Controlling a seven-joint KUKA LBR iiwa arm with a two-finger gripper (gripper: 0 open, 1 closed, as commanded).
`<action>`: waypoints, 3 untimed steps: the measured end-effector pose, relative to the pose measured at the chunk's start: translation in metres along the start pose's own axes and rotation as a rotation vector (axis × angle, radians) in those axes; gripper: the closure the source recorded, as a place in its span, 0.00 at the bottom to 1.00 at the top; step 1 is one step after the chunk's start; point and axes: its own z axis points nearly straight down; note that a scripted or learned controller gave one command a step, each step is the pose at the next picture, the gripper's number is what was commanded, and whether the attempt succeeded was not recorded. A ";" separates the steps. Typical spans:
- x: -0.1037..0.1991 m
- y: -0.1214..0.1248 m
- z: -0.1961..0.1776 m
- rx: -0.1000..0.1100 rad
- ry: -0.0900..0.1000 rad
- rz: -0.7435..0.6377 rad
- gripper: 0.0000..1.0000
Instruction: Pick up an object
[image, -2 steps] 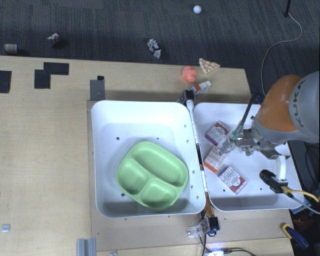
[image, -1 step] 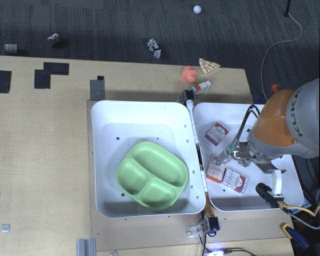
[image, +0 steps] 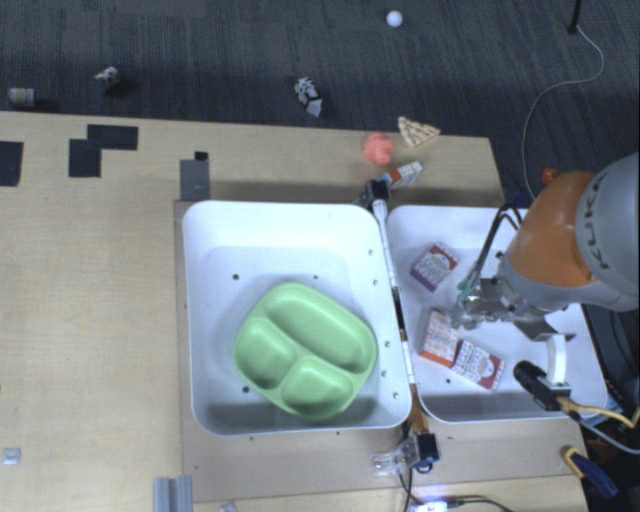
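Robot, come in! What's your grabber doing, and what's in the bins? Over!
Tool low in right bin, beside small packets. Nothing seen held. Green divided plate sits in left bin. Another packet lies farther back.

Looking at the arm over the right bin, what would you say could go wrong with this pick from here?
The gripper hangs at the edge of the orange packet, so it may catch just a corner and slip off. That packet lies against the red packet; a grasp could nudge or drag both. These packets lie flat on the right bin, giving little to grip.
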 end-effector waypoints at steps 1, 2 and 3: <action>0.000 0.000 0.000 0.000 0.000 0.000 0.00; 0.009 -0.019 0.012 0.002 -0.005 0.003 0.00; 0.011 -0.016 0.000 -0.001 0.001 -0.001 1.00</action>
